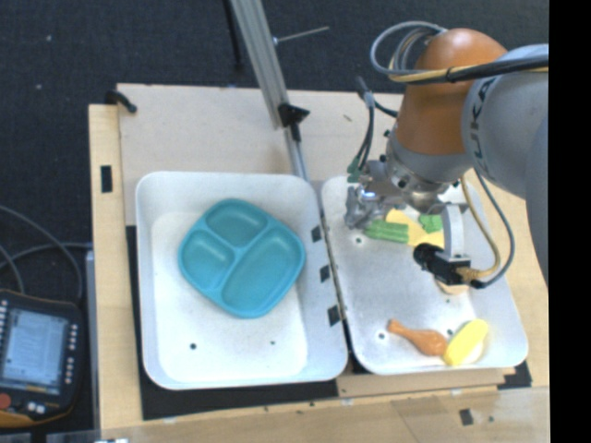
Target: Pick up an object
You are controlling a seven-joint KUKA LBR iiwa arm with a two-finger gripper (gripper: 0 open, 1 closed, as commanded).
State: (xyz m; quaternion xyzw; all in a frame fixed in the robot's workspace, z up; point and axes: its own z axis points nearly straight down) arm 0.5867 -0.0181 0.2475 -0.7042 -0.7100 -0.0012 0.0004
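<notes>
My gripper hangs low over the far left part of the right bin, under the orange-banded wrist. Just to its right a long green piece lies on the bin floor, close to the gripper's tip or touching it. Behind that lie a yellow piece and a smaller green piece, partly hidden by the arm. An orange drumstick-shaped toy and a yellow lemon-shaped toy rest at the bin's near right corner. I see nothing lifted.
The left bin holds a blue divided plate. A slanted metal rail runs from the top down to the gap between the bins. A black cable fitting hangs off the arm over the right bin.
</notes>
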